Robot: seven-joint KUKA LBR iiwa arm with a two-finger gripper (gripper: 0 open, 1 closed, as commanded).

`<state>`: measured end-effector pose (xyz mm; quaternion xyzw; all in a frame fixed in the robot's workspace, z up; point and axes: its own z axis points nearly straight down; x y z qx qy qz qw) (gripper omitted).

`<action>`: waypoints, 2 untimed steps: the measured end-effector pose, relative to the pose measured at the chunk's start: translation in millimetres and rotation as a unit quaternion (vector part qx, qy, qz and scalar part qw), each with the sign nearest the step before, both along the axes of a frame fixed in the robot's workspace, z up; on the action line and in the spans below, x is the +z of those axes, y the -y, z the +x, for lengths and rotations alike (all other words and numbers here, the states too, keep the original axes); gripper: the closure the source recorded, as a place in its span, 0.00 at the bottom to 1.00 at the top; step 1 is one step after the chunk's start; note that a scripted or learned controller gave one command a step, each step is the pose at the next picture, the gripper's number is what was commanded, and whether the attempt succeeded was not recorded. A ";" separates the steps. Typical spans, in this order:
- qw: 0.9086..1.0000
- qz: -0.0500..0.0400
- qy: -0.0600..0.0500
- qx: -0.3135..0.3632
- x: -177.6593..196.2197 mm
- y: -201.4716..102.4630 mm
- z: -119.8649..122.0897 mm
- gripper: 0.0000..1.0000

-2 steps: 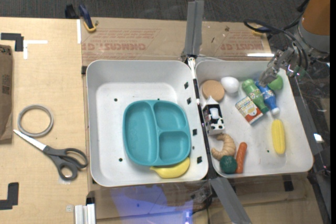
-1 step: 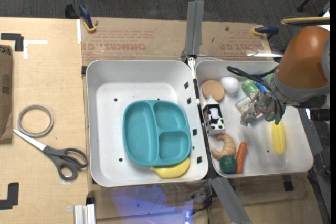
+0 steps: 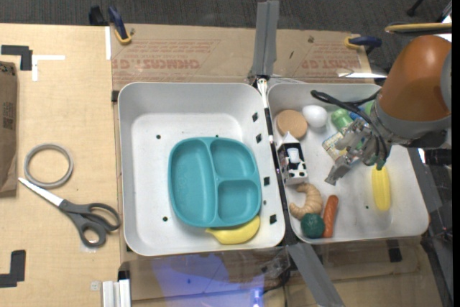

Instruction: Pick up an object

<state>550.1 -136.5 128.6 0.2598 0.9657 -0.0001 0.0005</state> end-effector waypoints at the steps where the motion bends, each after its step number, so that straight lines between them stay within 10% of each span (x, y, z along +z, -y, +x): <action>1: 0.995 0.000 0.001 -0.102 -36.6 3.3 63.9 0.00; 2: 0.992 0.000 0.000 -0.125 -36.5 15.1 17.2 0.00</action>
